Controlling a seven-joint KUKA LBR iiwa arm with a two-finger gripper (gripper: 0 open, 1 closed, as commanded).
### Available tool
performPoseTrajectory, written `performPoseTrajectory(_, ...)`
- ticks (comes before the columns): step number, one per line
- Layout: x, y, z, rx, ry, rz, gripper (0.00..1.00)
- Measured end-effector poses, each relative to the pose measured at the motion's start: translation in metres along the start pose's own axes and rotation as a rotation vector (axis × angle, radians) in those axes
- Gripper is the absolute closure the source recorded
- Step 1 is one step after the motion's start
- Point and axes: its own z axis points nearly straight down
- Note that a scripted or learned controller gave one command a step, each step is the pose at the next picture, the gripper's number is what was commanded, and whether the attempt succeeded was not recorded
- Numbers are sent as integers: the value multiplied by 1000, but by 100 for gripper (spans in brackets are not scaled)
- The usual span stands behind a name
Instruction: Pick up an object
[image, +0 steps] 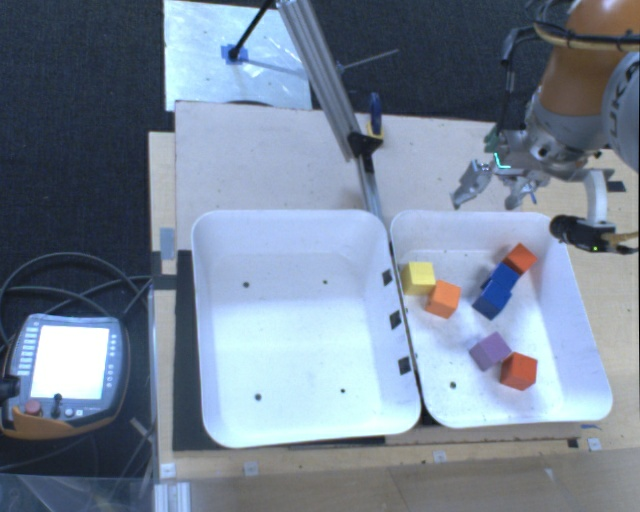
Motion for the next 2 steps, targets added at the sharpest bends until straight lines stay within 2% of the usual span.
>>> performPoseTrajectory(1, 0, 1, -3, -4, -2, -1, 0)
performPoseTrajectory(2, 6, 7, 55, 1, -1, -1, 0)
